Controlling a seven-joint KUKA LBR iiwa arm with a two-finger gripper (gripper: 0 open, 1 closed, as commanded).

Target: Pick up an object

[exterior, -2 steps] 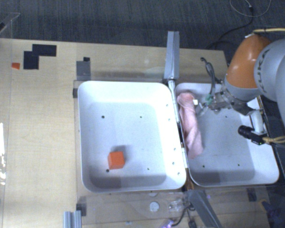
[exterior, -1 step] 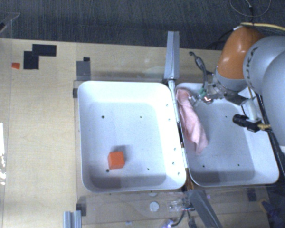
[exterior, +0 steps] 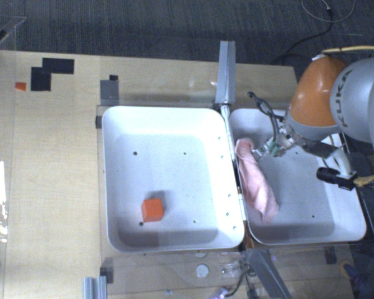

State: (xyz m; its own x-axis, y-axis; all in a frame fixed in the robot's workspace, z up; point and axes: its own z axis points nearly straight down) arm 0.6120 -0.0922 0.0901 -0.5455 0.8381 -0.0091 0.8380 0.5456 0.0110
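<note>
- Two shallow white bins are seen side by side on a pale wooden bench (exterior: pixel 56 185), looked down on at a slant.
- An orange block (exterior: pixel 153 210) is found in the left bin (exterior: pixel 118 167), toward its near-left part, sitting flat on the floor and well apart from everything else.
- A pink cloth (exterior: pixel 255 180) is draped in the right bin (exterior: pixel 343 226), right along the left wall next to the divider, running from near the top of the bin down toward the middle.
- The arm (exterior: pixel 355 101) is seen coming in from the right, grey with the orange band bulging above the wrist.
- The gripper (exterior: pixel 269 147) is placed low over the right bin, just at the upper end of the cloth, looks like touching it or very close.
- Whether the fingers are apart or together can't be told from here, they're too small and cluttered with wires, so no grip on the cloth can be confirmed.
- A few black blocks (exterior: pixel 48 72) and a tiny orange square (exterior: pixel 20 86) are spotted on the bench far left, well away from the bins.
</note>
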